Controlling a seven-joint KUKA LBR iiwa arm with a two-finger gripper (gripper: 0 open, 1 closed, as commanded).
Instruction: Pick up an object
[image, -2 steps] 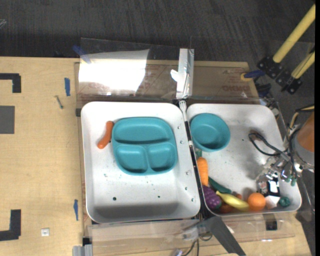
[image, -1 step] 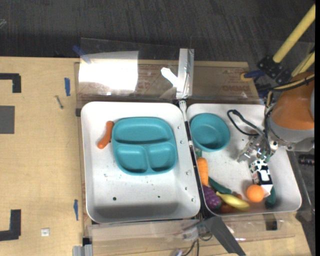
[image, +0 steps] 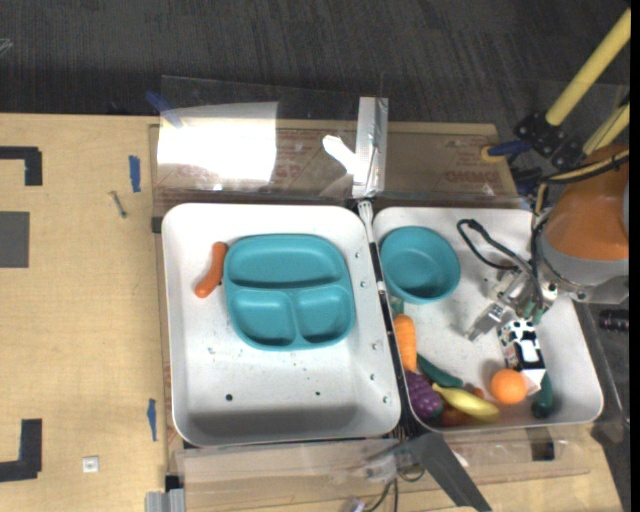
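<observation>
end effector (image: 503, 312): over right bin (image: 590, 400), grip state unclear | nearby: orange ball (image: 508, 386), banana (image: 465, 401) | left bin (image: 190, 400): teal plate (image: 290, 290)

A pale tan plywood table (image: 70, 330) takes up the left and lower part of the view, marked with black tape corner brackets (image: 28, 165), a grey square patch at its left edge, and short strips of blue tape (image: 134, 173). Behind it lies a dark grey carpeted floor (image: 300, 50) with a faint woven grain. A clear plastic sheet (image: 215, 150) along the table's far side catches a bright white glare from overhead light, next to an upright clear divider (image: 371, 145) and brown cardboard with faint printing.
</observation>
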